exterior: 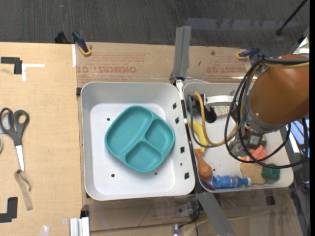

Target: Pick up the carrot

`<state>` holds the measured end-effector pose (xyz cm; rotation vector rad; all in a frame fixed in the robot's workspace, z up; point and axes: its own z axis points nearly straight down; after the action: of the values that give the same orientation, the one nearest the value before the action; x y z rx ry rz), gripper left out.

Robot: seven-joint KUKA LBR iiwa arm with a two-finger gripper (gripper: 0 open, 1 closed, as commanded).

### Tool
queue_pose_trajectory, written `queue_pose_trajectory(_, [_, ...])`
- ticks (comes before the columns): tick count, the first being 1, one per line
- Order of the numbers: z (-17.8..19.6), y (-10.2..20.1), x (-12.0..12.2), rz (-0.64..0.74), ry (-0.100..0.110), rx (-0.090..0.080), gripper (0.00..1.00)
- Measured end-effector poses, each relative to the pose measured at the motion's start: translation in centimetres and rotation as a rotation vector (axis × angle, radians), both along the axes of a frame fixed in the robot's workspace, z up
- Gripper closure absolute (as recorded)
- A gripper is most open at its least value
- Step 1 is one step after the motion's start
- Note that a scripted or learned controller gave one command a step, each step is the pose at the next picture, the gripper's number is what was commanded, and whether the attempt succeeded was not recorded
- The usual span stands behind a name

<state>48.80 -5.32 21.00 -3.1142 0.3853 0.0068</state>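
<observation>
The carrot [203, 165], an orange tapered piece, lies against the left wall of the right bin [283, 181], near its front. My gripper [250, 142] hangs low over the middle of that bin, right of the carrot and apart from it. The arm's orange band and looped cables cover most of the gripper from above. A coral-red item [259, 154] lies just under and beside the gripper.
A teal divided plate [140, 139] sits in the left bin [91, 181]. The right bin also holds a yellow banana [199, 132], a blue bottle [229, 182], a tan block [252, 171] and a green item [270, 173]. Scissors [15, 127] lie on the bench at far left.
</observation>
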Motion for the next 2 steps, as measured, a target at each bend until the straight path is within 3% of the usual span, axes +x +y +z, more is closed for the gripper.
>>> queue_pose_trajectory(1, [0.0, 0.0, 0.0, -0.001, 0.001, 0.000, 0.00])
queue_pose_trajectory(2, [-8.9, -8.2, -0.1, -0.037, 0.001, 0.000, 0.00])
